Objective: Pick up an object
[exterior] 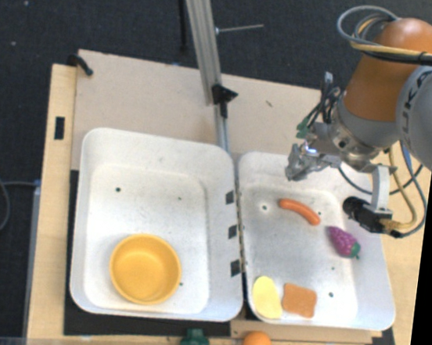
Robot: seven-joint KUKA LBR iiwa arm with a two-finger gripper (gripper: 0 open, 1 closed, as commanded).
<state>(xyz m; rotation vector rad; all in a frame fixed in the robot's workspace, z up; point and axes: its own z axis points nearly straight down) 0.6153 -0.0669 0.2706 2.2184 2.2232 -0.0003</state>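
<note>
1. Dark carpet-like flooring surrounds your wooden counter (155,97), which carries two white bins side by side so that things can be sorted from one into the other.
2. Your end effector (302,165) hangs over the far edge of the right bin (356,305), high enough that nothing sits between its tips; whether they are apart or together, you cannot tell from this slanted view.
3. Nearest below it lies an orange sausage-shaped toy (299,210), just toward you and slightly right, likely the easiest pick.
4. Further right and nearer you rests a purple grape-like toy (343,241).
5. Well toward you, against the bin's near wall, a yellow piece (266,296) and an orange block (298,300) lie touching, awkward to grip.
6. Far to the left, a yellow bowl (145,268) sits in the left bin (108,153).
</note>
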